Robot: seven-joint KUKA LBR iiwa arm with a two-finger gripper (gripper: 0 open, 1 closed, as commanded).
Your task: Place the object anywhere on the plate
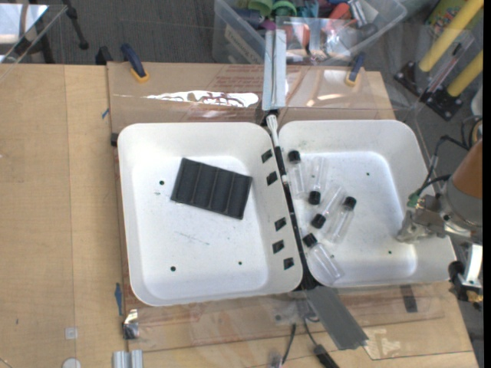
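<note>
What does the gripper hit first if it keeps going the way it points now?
Probably bare floor of the right bin. The gripper sits at that bin's right edge, aimed left and seemingly downward. If it travels flatter, the clear vials with black caps come first. Depth is unclear from this slant.

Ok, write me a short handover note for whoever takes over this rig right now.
Gripper: at the right bin's right edge, nothing visibly held; finger state unclear.
Vials: several clear ones with black caps lie loose in the right bin, near its left side.
Plate: the dark ridged one lies flat in the left bin, nothing on it.
Done: nothing placed yet.
Left: pick a vial, carry it over, set it on the plate.
</note>
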